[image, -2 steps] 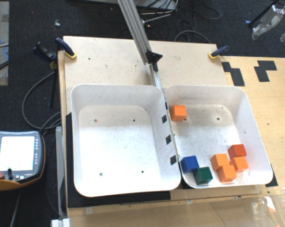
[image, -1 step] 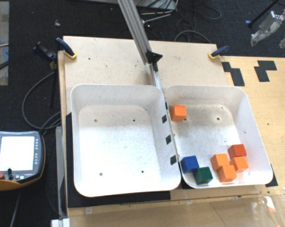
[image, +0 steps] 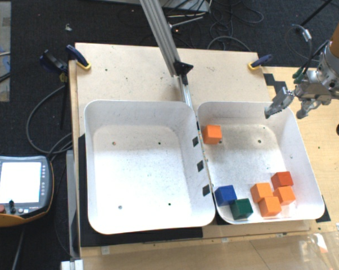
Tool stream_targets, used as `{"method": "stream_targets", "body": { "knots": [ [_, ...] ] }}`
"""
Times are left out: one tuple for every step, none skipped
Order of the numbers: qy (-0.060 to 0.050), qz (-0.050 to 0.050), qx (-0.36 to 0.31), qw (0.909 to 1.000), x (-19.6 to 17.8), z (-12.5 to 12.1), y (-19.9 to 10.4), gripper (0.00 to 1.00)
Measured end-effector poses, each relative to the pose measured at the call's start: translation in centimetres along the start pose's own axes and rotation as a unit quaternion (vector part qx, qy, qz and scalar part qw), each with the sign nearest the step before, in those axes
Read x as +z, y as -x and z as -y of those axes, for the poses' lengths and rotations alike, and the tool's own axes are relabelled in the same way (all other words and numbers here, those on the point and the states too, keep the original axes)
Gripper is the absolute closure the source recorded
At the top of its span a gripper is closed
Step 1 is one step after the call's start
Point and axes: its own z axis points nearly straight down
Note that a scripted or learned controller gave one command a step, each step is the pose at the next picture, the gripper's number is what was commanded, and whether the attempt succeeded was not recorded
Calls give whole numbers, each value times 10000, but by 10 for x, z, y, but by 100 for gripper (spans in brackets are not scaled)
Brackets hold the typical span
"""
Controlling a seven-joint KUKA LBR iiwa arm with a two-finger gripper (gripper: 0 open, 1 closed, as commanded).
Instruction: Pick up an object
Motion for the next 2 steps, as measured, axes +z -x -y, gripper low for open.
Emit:
{"method": "stream_targets", "body": {
  "knots": [
    [97, 21, -22, 9999, -149, -39, -6, 0],
    [-2, 0, 2, 10000, -12, -16, -20, 0]
  ]
}}
